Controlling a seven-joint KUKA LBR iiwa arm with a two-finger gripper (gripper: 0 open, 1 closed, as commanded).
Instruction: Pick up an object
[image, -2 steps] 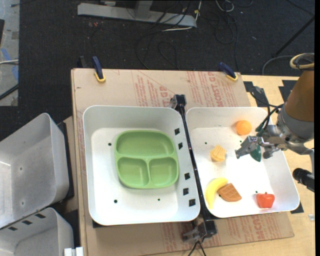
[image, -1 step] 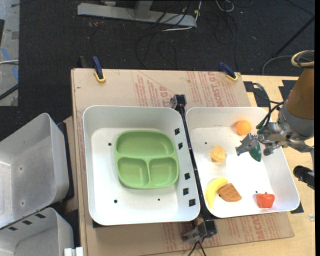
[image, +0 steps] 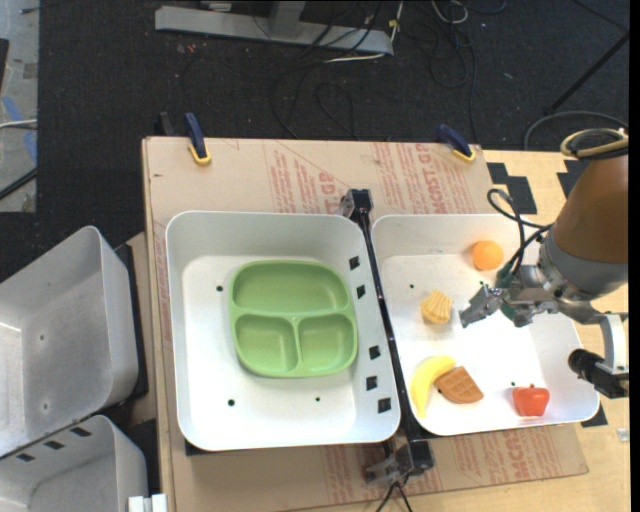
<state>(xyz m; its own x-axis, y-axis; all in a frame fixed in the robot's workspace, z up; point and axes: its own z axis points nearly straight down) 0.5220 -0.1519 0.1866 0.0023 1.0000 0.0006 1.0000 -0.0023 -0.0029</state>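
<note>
Jaws (image: 480, 305): can't tell if open, nothing visibly held, hovering just beside the yellow pastry (image: 436, 307); approach step, next descend and close.

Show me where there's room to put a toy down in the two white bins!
Left bin: only thin strips around the green divided plate, widest along the near edge. Right bin: the far-left corner, left of the orange, is bare. Crowded near the front, where the banana, brown piece and red piece lie.
</note>
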